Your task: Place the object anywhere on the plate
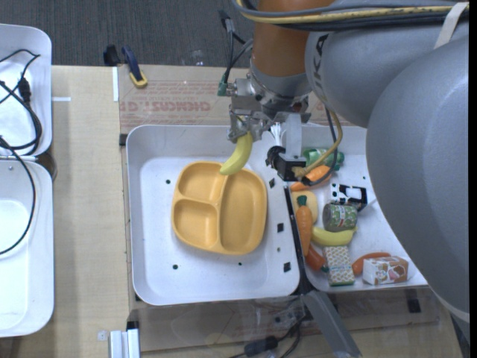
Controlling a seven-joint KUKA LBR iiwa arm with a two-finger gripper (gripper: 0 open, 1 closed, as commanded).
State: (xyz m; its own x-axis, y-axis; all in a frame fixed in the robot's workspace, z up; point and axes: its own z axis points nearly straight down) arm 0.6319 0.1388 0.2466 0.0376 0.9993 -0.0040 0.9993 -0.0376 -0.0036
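Gripper (244, 131) closed on the top end of a curved yellow plastic banana (238, 157), which hangs tilted over the far rim of the yellow three-compartment plastic plate (220, 206).

Risk: released here, the banana may tip off the plate's rim onto the white bin floor (153, 222).

Open room lies nearer the plate's middle; the bin wall beyond the plate is close.

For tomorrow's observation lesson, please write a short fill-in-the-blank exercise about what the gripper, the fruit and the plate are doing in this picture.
1. The gripper holds a yellow ____ between its fingers.
2. The yellow plate has ____ compartments.
3. The plate lies in the ____ bin of the two.
4. In the other bin, the carrot is coloured ____.

Missing words: banana; three; left; orange
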